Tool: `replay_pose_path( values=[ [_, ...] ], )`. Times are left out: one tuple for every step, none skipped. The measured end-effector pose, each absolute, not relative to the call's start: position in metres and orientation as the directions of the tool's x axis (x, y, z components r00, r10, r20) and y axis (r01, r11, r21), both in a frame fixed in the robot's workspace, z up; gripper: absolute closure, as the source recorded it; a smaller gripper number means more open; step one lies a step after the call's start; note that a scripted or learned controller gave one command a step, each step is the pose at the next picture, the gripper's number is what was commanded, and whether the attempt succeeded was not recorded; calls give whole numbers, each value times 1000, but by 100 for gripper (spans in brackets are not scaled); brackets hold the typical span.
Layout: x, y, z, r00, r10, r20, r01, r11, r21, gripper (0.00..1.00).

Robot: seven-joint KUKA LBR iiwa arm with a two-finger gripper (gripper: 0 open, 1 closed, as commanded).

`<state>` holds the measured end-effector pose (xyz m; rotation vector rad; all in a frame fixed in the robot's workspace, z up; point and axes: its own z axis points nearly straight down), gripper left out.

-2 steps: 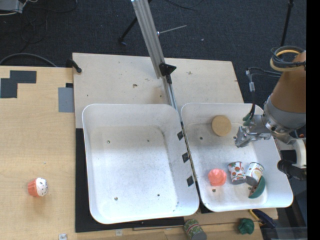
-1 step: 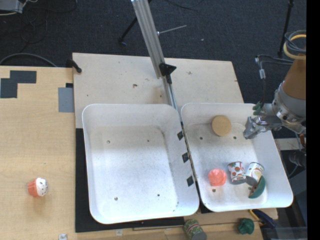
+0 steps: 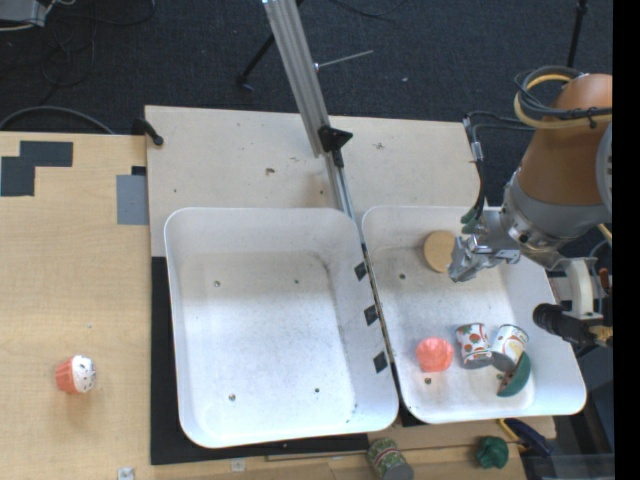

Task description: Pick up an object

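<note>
In the right bin [image 3: 560, 393] lie a tan round disc [image 3: 437, 250] near the back, a pink ball [image 3: 433, 354], two small printed cans [image 3: 473, 344] [image 3: 508, 344] and a dark green curved piece [image 3: 516, 379]. My gripper [image 3: 468, 262] hangs over the back of this bin, just right of the tan disc and close to it. Nothing shows between its fingers.
The left bin [image 3: 190, 268] stands beside the right one, split by a dark divider with clips [image 3: 367, 298]. A metal rail [image 3: 300, 68] slants up behind. A small red and white toy [image 3: 76, 374] lies on the wooden bench at left. Green items [image 3: 490, 452] sit below the right bin.
</note>
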<state>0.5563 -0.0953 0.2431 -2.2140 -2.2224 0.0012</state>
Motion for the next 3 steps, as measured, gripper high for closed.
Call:
replay_pose_path(
  values=[
    [560,-35,247,-6,1000,3,1000,6,-3,100],
    [571,22,249,-5,1000,2,1000,5,-3,100],
    [574,82,247,-5,1000,2,1000,5,-3,100]
  ],
)
